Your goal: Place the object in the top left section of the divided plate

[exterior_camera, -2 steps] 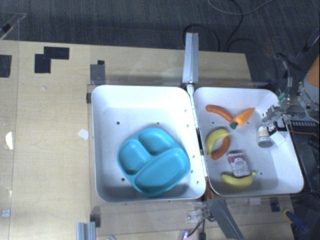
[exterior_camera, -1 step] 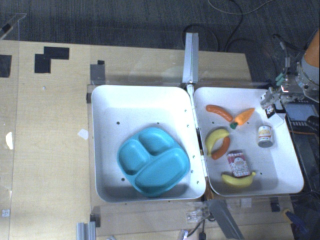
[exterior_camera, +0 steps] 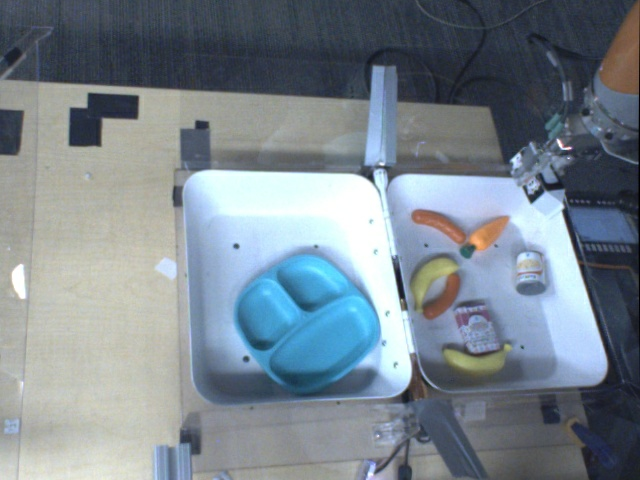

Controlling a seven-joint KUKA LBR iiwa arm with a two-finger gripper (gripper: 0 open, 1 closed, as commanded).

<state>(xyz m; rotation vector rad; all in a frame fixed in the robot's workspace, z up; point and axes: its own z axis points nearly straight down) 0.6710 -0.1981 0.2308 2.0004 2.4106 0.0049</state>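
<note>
A blue divided plate (exterior_camera: 306, 321) lies in the left bin (exterior_camera: 215, 208), with two small sections on its upper side and one long section on its lower right. The right bin (exterior_camera: 575, 353) holds an orange sausage (exterior_camera: 438, 225), a carrot (exterior_camera: 486, 234), a curved banana (exterior_camera: 429, 276) against a reddish sausage (exterior_camera: 444, 295), a small can (exterior_camera: 530, 271), a red packet (exterior_camera: 476, 327) and a second banana (exterior_camera: 477, 359). My gripper (exterior_camera: 533, 166) hangs over the right bin's upper right corner, apart from all of them.
A metal post (exterior_camera: 380, 118) rises behind the divider between the two bins. Cables (exterior_camera: 470, 13) trail over the dark floor at the back. The wooden bench (exterior_camera: 90, 298) stretches to the left of the bins.
</note>
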